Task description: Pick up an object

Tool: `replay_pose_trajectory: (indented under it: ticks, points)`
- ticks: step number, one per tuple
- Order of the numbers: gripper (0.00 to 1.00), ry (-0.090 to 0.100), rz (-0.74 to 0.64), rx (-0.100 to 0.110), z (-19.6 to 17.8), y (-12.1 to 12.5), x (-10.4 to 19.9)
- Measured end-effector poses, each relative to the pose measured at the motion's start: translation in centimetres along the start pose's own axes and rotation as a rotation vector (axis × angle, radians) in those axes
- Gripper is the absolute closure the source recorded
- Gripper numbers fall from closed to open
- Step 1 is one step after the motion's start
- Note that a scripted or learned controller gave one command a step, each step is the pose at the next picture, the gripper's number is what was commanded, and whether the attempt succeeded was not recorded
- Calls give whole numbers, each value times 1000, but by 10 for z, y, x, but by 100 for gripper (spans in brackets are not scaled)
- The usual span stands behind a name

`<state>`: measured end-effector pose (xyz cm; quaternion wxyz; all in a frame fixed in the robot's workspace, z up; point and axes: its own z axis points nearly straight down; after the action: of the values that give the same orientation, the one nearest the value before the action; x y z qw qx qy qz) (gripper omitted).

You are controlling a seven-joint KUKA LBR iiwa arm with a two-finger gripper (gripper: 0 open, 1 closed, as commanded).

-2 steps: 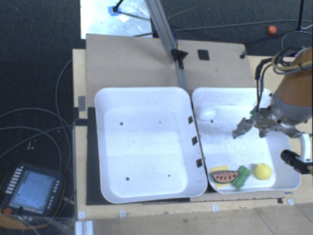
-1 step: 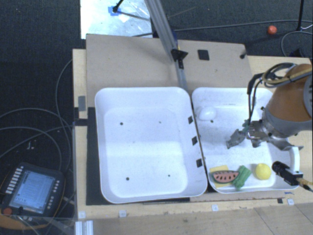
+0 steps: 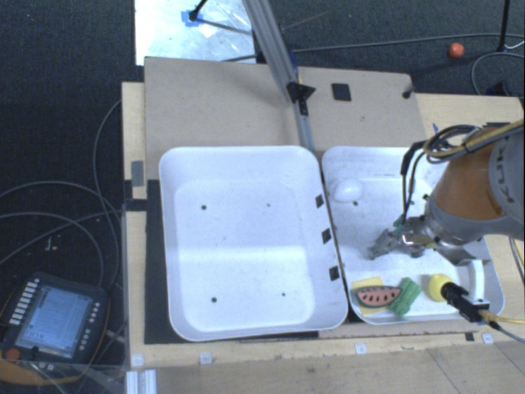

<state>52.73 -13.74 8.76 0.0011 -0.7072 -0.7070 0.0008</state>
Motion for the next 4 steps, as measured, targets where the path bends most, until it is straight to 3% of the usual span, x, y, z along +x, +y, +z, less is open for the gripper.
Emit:
replay_pose_trajectory:
  ticks: [1, 4]
  points:
    - [100, -1, 0, -5, -13, 1, 0]
    - [100, -1, -1, -8, -189, 4, -8]
